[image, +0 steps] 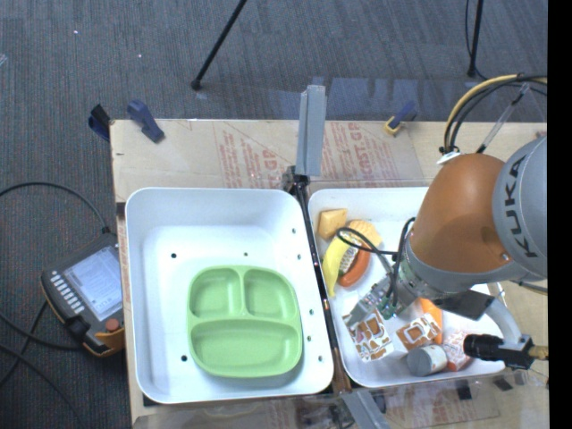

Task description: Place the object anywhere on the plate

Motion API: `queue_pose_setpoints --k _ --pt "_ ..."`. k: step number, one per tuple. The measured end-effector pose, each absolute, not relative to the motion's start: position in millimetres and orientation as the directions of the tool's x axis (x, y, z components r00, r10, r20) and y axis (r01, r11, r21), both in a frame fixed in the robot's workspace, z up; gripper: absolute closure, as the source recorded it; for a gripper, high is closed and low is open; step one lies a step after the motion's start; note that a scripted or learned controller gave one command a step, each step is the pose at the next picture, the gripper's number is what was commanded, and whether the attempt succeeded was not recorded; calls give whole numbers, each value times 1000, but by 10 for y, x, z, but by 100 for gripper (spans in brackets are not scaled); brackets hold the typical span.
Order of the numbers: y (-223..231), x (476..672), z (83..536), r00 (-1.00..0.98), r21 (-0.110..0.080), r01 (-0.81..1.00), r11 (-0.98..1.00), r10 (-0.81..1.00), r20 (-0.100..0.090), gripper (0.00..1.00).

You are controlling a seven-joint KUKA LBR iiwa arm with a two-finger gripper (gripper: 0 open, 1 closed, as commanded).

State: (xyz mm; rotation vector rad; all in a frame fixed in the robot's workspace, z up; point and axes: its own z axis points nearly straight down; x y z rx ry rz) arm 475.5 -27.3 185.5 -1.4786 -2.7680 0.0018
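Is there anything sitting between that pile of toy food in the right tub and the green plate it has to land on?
Only the two bins' adjoining walls lie between the food pile in the right bin and the green plate in the left bin. The plate's three compartments look bare. The arm hangs over the right bin.

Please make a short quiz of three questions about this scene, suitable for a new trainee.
1. True or false: the green plate lies in the left bin.
2. How many compartments does the plate have? A) two B) three C) four
3. Fill in: the yellow banana lies in the ____ bin.

Key
1. True. The plate rests on the floor of the left bin.
2. B. Two small sections at the far side and one long section at the near side.
3. Right. The banana lies in the right bin beside an orange object, and the arm reaches over that same bin.
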Motion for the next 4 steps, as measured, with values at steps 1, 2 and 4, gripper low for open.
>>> queue_pose_setpoints --k 1,2,4 --pt "700 4751 2079 -574 -5 819 574 819 3 100" --pt "700 4752 2080 -574 -5 819 574 819 2 0" --pt "700 4752 2080 -574 -5 819 574 819 2 0"
